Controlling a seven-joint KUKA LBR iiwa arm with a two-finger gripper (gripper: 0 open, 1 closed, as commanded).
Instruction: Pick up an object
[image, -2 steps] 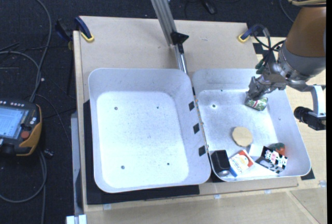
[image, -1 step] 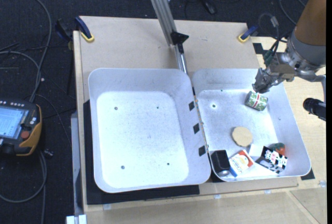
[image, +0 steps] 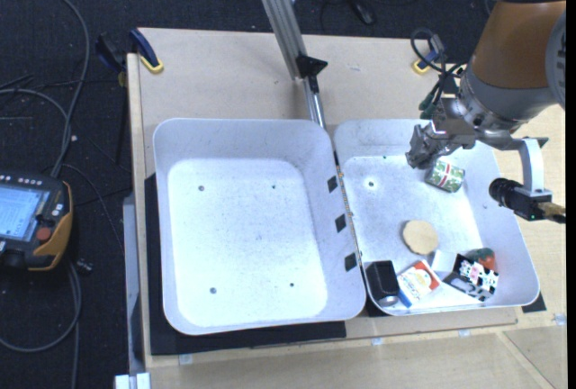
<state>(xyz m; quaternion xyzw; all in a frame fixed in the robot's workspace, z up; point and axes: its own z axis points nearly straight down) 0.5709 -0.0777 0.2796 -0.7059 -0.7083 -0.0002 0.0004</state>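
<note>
My gripper (image: 426, 149) hangs over the back of the right bin (image: 389, 137), just left of a small green and white can (image: 446, 175) that lies on its side. The dark fingers point down and to the left, and nothing shows between them. Further forward in the same bin lie a round tan disc (image: 419, 237), a black block (image: 382, 279), a red and white packet (image: 418, 280) and a black, white and red patterned item (image: 474, 273).
The left bin (image: 243, 216) sits beside the right one, joined by black clips (image: 341, 222). A slanted metal pole (image: 282, 11) runs down to the bins' back edge. A teach pendant (image: 29, 221) lies off the bench at left.
</note>
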